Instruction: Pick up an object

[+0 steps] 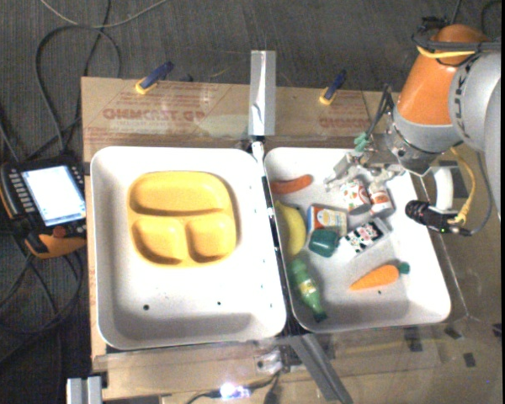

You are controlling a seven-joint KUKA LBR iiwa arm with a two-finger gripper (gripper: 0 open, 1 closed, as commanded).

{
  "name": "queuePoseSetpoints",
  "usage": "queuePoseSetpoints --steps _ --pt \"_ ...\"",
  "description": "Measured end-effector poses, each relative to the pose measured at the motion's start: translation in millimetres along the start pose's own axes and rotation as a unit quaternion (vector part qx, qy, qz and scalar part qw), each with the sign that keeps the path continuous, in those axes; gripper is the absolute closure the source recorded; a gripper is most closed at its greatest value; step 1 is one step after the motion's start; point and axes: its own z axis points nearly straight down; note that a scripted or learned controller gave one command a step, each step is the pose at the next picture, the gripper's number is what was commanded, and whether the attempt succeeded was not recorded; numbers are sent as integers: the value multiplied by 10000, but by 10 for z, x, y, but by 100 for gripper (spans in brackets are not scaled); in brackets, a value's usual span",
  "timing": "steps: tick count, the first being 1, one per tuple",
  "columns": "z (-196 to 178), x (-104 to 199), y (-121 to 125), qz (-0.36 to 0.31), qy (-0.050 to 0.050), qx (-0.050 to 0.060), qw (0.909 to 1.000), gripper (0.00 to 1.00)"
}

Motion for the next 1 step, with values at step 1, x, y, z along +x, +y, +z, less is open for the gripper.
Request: queuePoseSetpoints --steps 1 --pt "843 -288 -41 83 -21 -107 9999 0"
